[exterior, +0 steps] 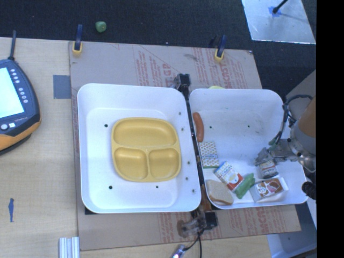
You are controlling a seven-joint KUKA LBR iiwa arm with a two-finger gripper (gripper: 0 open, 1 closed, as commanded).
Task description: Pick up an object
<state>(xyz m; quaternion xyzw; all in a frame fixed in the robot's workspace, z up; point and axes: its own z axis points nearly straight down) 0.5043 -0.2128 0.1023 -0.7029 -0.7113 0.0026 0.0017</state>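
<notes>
The right bin (242, 109) holds several small items. An orange-brown sausage (198, 127) lies along its left wall, with a pale patterned packet (208, 154) just below it. Toward the front are a white and red packet (228, 174), a green piece (245, 186) and a slice of bread (219, 192). A white carton with a brown picture (269, 189) lies at the front right. My gripper (267, 160) is low in the bin's right part, right above a small dark-topped item (267, 171). Whether it touches that item is unclear.
The left bin (91, 144) bears a yellow divided plate (145, 148). An orange-edged tablet-like device (15, 105) lies at the bench's far left. Two clamps (78, 46) (219, 52) hold the cardboard at the back. The arm (301, 138) comes in over the right bin's right wall.
</notes>
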